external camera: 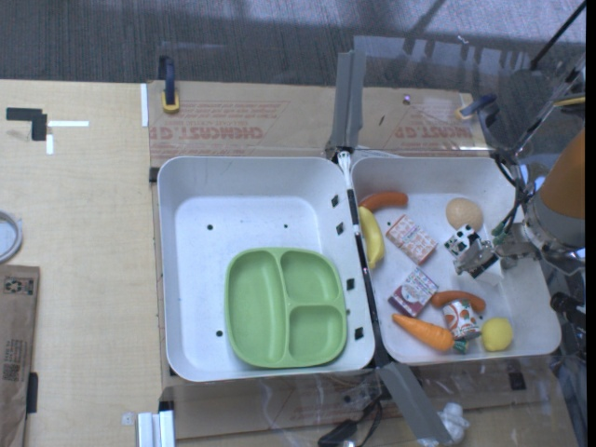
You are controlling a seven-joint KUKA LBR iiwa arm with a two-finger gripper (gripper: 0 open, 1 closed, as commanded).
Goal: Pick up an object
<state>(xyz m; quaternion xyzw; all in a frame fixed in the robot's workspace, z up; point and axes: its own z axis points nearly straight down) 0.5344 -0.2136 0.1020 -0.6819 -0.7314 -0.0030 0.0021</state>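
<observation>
The right bin (545,329) is seen crowded with toy food: a banana (372,237), carrot (422,331), lemon (497,334), egg (463,213) and small boxes (412,238). The gripper (473,252) is lowered among them from the right, presumably to seize one; whether the jaws are clenched cannot be told. A green tray (285,307) is kept in the left bin (177,250).

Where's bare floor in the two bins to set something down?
Left bin: bare floor behind and left of the green tray. Right bin: crowded; a small patch between sausage, egg and the tool.
</observation>
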